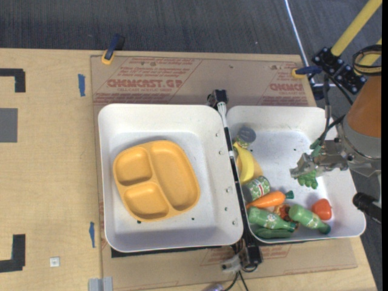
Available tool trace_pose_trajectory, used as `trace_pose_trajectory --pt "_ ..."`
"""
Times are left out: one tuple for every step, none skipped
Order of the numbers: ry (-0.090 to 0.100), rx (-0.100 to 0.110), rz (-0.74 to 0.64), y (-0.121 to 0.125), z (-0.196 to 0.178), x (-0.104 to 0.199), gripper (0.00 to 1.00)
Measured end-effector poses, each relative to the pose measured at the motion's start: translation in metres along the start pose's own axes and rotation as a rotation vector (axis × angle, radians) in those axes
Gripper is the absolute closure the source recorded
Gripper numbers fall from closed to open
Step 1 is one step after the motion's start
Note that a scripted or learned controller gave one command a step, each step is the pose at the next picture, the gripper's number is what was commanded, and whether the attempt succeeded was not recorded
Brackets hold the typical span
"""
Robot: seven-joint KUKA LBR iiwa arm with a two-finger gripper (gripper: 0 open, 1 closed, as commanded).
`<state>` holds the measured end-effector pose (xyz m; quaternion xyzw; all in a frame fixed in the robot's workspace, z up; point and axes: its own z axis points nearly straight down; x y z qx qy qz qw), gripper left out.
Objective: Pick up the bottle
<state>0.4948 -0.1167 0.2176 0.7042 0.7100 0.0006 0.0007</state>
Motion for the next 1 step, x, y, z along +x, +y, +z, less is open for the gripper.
trace_pose_trajectory --pt "0.001 0.004 0.106 -0.0152 0.0333 0.0462 1.00"
